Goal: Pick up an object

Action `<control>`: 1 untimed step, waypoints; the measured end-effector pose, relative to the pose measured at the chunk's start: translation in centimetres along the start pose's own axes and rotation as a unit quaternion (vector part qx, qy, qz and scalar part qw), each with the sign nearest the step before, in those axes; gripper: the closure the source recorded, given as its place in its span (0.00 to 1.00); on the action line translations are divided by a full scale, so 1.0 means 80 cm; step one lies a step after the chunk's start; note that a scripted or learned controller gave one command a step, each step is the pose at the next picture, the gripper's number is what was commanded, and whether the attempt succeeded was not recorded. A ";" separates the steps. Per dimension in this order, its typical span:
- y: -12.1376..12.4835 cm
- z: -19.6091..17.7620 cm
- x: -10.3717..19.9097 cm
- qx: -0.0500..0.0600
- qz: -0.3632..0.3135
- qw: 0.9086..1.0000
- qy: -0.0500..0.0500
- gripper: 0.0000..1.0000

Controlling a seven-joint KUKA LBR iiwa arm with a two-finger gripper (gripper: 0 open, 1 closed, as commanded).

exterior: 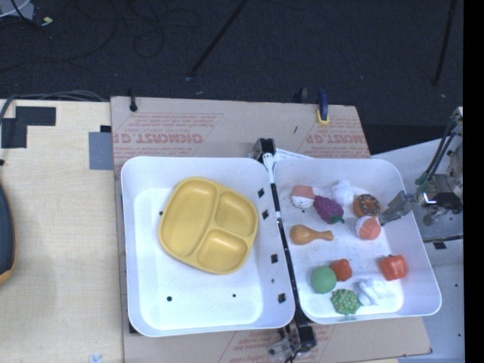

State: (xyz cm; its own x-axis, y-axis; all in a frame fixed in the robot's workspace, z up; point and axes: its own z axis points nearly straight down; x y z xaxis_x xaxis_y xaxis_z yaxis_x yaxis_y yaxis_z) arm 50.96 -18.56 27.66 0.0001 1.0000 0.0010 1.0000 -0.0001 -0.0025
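Even overhead light, soft shadows, slightly blurry

At the right edge you see the hand [404, 205]: a dark grey metal finger [395, 208], slim and angular, on a blocky black-and-silver body. Thin pale rods and a dark cable rise behind it; detail there is blurred.

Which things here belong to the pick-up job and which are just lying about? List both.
For the job: gripper; right bin with its toy food, such as the chicken drumstick, purple grapes, green ball, red pepper, doughnut.

Lying about: yellow divided plate in the left bin; cardboard sheet.
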 end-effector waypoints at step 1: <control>0.000 -0.012 -0.001 0.000 0.000 1.000 0.000 1.00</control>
State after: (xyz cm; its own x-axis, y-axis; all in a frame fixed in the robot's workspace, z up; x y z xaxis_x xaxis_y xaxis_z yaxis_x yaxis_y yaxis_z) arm 50.95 -18.66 28.63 0.0010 1.0000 0.0018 1.0000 -0.0010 -0.0032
